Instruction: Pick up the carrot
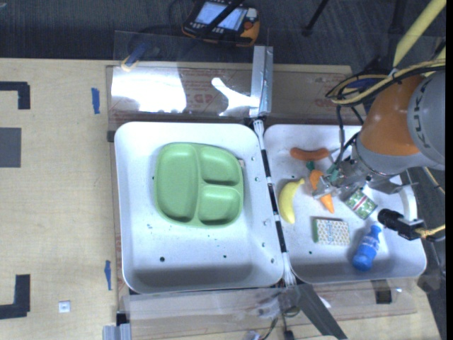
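The carrot (326, 202) lies in the right bin (407, 264), just right of the banana. Its green top (310, 167) points to the back left and its orange tip to the front right. My gripper (333, 183) is down over the carrot's middle and hides that part. The view does not show whether the carrot is gripped. The grey arm with its orange band (389, 122) comes in from the right, above the bin's back right corner.
Sharing the right bin are an orange-red sausage (309, 152), a yellow banana (289, 199), a green-labelled packet (361, 205), a patterned flat box (330, 231) and a blue bottle (366, 249). In the left bin (134, 246) sits a green divided plate (198, 183).
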Tool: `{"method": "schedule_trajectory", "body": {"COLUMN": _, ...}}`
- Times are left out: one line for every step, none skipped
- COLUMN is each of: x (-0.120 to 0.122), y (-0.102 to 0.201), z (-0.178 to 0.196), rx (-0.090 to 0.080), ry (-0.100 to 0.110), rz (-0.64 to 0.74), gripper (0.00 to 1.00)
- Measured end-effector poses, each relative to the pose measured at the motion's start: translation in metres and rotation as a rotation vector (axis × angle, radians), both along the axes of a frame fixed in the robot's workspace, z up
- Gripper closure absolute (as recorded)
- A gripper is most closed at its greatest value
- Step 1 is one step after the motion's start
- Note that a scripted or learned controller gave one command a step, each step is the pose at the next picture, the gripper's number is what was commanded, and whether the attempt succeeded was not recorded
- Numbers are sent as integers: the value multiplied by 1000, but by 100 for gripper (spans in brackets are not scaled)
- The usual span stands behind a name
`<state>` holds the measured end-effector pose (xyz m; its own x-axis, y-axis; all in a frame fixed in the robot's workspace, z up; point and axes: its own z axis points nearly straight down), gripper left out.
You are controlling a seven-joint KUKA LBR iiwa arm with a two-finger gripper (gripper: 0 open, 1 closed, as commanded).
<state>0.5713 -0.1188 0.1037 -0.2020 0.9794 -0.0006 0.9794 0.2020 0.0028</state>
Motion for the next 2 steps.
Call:
{"method": "schedule_trajectory", "body": {"x": 0, "y": 0, "z": 0, "rx": 0, "ry": 0, "rz": 0, "gripper": 0}}
{"method": "schedule_trajectory", "body": {"x": 27, "y": -16, "z": -18, "rx": 1, "ry": 2, "rz": 12, "gripper": 0}}
